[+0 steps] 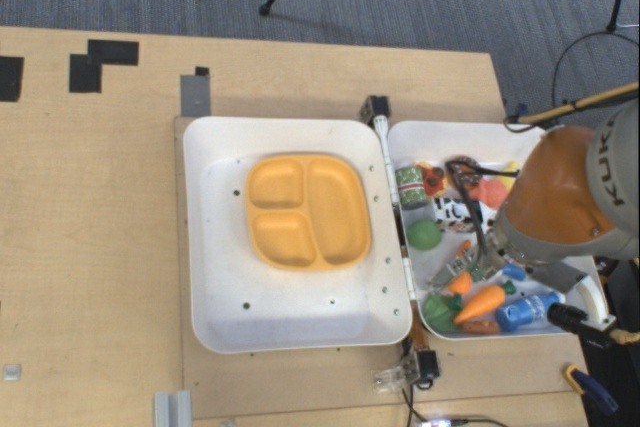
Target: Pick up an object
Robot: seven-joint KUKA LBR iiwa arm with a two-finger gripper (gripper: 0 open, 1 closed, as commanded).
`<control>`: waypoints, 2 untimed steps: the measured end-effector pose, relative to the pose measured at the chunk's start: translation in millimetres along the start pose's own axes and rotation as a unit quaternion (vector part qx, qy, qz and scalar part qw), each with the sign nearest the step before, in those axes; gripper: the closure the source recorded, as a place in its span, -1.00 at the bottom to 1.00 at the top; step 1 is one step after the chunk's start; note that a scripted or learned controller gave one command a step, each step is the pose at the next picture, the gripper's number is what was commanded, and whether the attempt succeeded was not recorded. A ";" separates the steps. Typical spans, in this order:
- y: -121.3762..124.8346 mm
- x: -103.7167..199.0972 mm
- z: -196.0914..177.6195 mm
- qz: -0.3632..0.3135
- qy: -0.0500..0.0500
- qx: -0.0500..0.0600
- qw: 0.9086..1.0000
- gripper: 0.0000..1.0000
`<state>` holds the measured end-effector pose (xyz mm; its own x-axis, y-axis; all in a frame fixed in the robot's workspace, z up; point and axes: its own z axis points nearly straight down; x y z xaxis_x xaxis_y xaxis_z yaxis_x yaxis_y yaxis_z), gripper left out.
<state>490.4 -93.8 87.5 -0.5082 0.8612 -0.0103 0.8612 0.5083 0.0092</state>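
gripper [478,260] low in right bin [500,137] among clutter, grip state cannot tell | nearest candidates: toy carrot [481,301], green ball [424,234], heaped together so a descent meets something | yellow tray [305,211] alone in left bin [215,245], unused

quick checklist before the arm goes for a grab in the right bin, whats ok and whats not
1. End effector is over the right bin, near the clutter: ok.
2. Something held between its fingers: cannot tell, the wrist hides them.
3. Targets within reach: ok, the toy carrot and blue bottle lie just below it.
4. Targets lying apart from each other: not ok, the carrot, bottle and neighbours touch.
5. Green ball lies apart from the pile: ok.
6. Yellow tray sits in the left bin, away from the arm: ok.
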 end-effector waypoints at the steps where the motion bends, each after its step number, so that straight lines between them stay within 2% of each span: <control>1: 0.0 0.0 0.0 0.000 0.000 0.000 1.000 -1.00; 2: 0.0 0.0 0.0 0.000 0.000 0.000 1.000 -1.00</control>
<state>490.4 -93.8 87.4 -0.5082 0.8612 -0.0103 0.8612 0.5083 0.0092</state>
